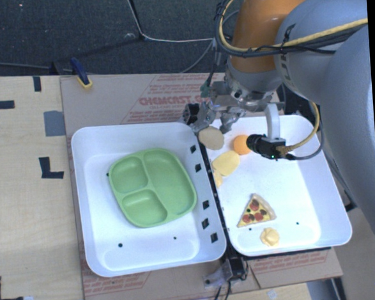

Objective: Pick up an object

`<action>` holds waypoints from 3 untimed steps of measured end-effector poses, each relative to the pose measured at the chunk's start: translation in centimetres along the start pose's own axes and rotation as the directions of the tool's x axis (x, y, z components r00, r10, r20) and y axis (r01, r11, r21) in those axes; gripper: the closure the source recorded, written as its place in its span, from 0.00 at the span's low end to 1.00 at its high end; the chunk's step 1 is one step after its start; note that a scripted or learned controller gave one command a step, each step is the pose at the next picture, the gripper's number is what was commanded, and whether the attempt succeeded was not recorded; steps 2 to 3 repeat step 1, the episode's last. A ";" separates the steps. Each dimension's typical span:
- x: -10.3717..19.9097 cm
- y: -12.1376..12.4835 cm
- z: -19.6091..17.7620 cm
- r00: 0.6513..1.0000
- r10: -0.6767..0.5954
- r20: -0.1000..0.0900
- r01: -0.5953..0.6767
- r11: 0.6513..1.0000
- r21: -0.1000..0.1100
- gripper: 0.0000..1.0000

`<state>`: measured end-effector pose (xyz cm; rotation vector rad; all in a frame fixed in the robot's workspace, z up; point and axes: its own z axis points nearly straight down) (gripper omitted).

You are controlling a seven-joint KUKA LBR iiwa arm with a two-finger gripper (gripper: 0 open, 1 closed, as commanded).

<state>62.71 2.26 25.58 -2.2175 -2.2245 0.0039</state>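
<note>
My gripper (pixel 215 120) hangs over the far left corner of the right bin (pixel 309 189), under the orange wrist band. Right below it sits a tan round piece (pixel 211 139), close against the gripper's tip; whether it is held does not show. An orange ball (pixel 239 144) lies just to the right of that piece, and a pale yellow lump (pixel 225 163) lies in front of it. A toy pizza slice (pixel 256 210) and a small yellow piece (pixel 269 237) rest nearer the bin's front edge.
A green divided plate (pixel 153 186) lies in the left bin (pixel 95 204). The wall between the two bins runs just left of the gripper. A black cable plug (pixel 264 146) juts out beside the orange ball.
</note>
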 end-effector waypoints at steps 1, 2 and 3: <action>6.0 0.6 1.2 1.000 -0.001 0.000 0.001 1.000 -0.001 1.00; 6.0 0.6 1.2 1.000 -0.001 0.000 0.001 1.000 -0.001 1.00; 6.0 0.6 1.2 1.000 -0.001 0.000 0.001 1.000 -0.001 1.00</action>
